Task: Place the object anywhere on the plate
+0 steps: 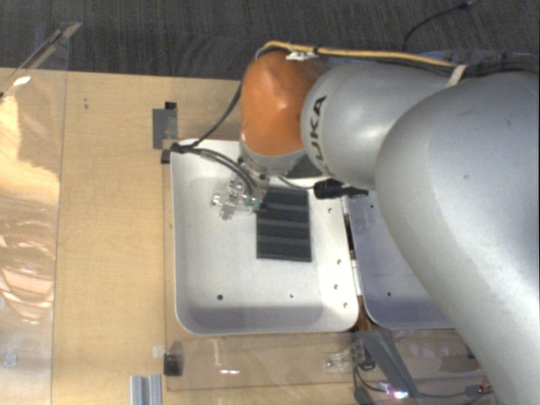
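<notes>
while the claw (236,197), grip unreadable, hangs beside the dark ridged plate (283,224), the bin's (202,298) left floor lies bare.

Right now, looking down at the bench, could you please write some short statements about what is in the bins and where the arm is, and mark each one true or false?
1. A dark ribbed rectangular object lies in the left bin. True.
2. The arm covers much of the right bin. True.
3. The ribbed object lies in the right bin. False: it lies in the left bin.
4. The hand hangs over the bare wooden bench. False: it is over the left bin, beside the ribbed object.
</notes>
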{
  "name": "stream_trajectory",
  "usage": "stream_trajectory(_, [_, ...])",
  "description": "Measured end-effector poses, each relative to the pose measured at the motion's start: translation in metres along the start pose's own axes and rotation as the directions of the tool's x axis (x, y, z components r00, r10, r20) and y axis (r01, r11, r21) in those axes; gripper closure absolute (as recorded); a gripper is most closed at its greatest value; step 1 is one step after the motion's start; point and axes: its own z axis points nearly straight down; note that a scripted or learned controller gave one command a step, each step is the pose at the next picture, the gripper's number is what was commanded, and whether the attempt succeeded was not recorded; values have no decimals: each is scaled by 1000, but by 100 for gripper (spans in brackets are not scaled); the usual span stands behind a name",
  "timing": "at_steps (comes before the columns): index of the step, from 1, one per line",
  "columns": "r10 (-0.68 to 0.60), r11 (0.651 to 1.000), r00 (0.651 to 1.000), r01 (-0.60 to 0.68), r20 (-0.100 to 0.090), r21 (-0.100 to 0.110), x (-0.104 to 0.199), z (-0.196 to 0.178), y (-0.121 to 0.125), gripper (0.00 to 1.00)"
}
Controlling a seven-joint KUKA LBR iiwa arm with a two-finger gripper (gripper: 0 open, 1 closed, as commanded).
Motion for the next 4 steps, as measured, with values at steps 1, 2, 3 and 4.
stream_trajectory(1, [-104,995,995,104,4,-2,-1,-115,52,100])
stream_trajectory(2, [150,989,989,-150,0,1,-1,-89,64,100])
stream_trajectory(3, [131,991,991,-131,3,-1,-1,-132,64,100])
stream_trajectory(4, [129,992,992,-129,9,-9,-2,-145,65,100])
